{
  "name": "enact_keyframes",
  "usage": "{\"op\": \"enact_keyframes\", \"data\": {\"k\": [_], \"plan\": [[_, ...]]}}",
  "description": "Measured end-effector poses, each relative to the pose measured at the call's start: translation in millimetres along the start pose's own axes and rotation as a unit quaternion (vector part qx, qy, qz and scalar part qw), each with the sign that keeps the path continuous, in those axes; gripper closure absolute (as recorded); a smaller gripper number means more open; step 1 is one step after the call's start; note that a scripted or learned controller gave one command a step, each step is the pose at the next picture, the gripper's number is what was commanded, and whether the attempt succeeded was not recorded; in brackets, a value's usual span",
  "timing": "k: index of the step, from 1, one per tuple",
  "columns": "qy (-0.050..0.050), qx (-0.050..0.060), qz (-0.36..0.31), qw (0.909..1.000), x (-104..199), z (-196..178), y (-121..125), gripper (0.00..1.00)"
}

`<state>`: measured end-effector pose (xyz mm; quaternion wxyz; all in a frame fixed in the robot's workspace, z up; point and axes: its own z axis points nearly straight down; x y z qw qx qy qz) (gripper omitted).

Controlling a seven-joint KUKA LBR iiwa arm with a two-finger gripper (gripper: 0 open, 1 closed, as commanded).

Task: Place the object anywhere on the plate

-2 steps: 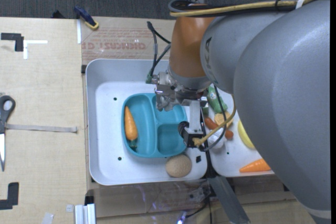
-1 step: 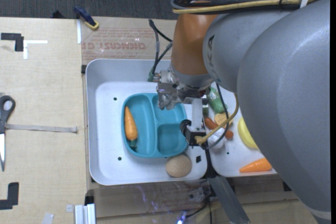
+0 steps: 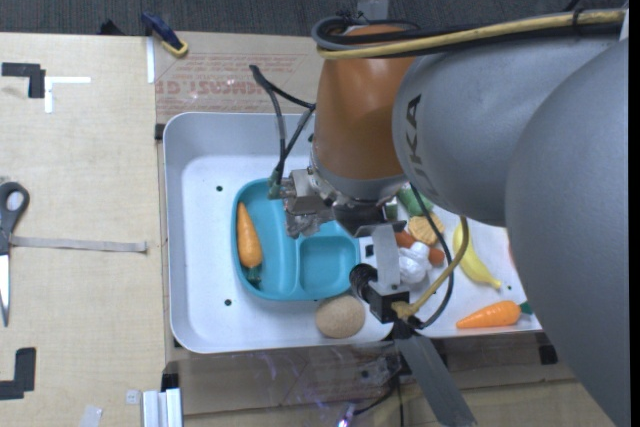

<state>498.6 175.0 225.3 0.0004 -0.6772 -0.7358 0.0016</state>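
gripper (image 3: 300, 212): sits low over the teal plate's middle, just right of the carrot lying on it; fingers hidden under the wrist hardware, so open or closed cannot be told; nothing seen held
arm (image 3: 520, 115): grey KUKA body reaches in from the right and covers most of the right bin; orange band (image 3: 358, 110) stands directly above the wrist; black cables loop off the wrist on both sides
plate (image 3: 325, 265): teal, divided into compartments, lies in the left white bin toward its right side
carrot on plate (image 3: 248, 235): orange, lies lengthwise in the plate's left compartment, resting on the plate
left bin (image 3: 200, 245): white, shallow; holds the plate and a round item
round item (image 3: 341, 317): tan, ball-like, just off the plate's lower edge, touching or nearly touching it; type unclear
right bin: mostly hidden by the arm; banana (image 3: 472, 260), second carrot (image 3: 490, 316) near the lower edge, small mixed toy foods (image 3: 418, 240) beside the wrist, too cluttered to name
bench left: scissors (image 3: 10, 215) at the far left edge; blue clip (image 3: 163, 32) near the cardboard's top corner
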Motion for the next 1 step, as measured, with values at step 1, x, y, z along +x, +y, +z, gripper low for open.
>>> {"op": "enact_keyframes", "data": {"k": [1], "plan": [[0.000, 0.000, 0.000, 1.0000, -0.3, -0.1, 0.1, 0.00]]}}
